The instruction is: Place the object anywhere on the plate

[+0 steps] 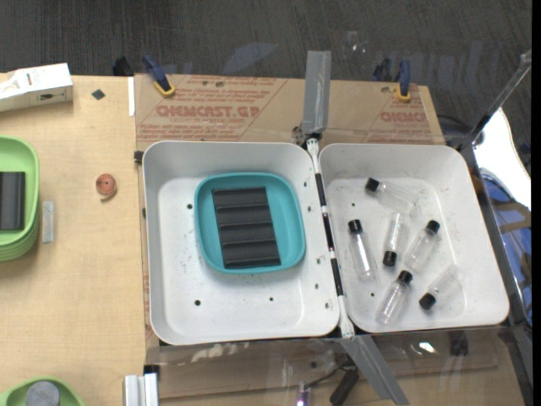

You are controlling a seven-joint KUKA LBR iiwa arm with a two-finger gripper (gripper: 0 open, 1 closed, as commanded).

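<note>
Teal square plastic plate (289,227) sits in the left white bin (169,294), roughly centred, carrying a dark ribbed rectangular insert (245,227) that covers most of its floor; judged, the plate is parked mid-bin so a drop from above lands anywhere on it. Right white bin (482,303) holds the task's things: six small clear plastic vials with black caps, lying flat, scattered loosely. One vial (385,193) lies near the bin's back, one (358,245) toward the left wall, two (392,242) (423,239) near the middle close beside each other, two (393,294) (439,293) nearer the front. None touches the plate; all are across the divider from it, so no placing is done yet. Vials lie on their sides at mixed angles, likely tipped in loose, so each pick needs its own approach angle. Clear bodies are hard to tell from the white floor; caps are the readable part.

Arm and its hand: cannot tell how far spread, nor whether it holds or touches anything.

Outside the bins: brown cardboard sheet (220,108) under the back edge, green tray (21,163) at the left on the wooden bench (76,311).
</note>
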